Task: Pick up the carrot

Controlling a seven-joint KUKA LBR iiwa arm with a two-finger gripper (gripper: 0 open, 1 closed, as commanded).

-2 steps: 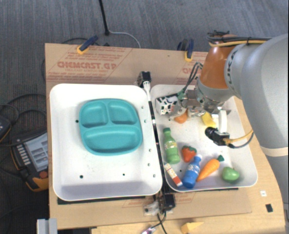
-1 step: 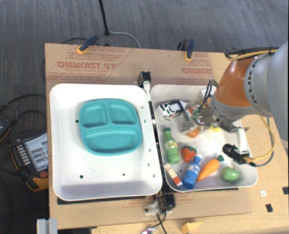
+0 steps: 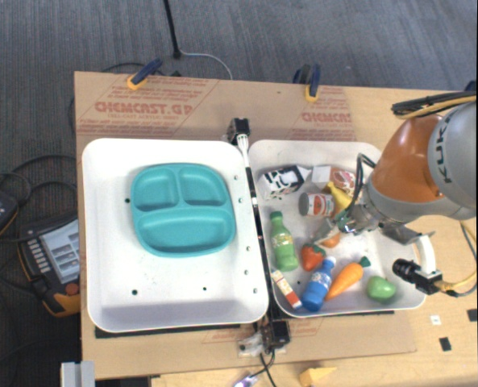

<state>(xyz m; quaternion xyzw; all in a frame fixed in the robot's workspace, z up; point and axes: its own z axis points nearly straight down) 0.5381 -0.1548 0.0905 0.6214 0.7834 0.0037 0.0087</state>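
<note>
The carrot (image 3: 347, 277), orange with a small green top, lies at a slant near the front of the right bin (image 3: 263, 216). It rests between a blue bottle (image 3: 319, 285) and a green round fruit (image 3: 380, 289). My gripper (image 3: 345, 222) reaches in from the right and hangs low over the middle of that bin, behind the carrot and apart from it. Nothing shows as held. The arm's grey and orange wrist (image 3: 408, 176) hides the bin's right side.
Around the gripper lie a green bottle (image 3: 283, 242), a red fruit (image 3: 312, 256), a small can (image 3: 315, 205), a yellow item (image 3: 340, 193) and a black-and-white carton (image 3: 283, 180). The left bin (image 3: 110, 280) holds a teal divided plate (image 3: 182, 208).
</note>
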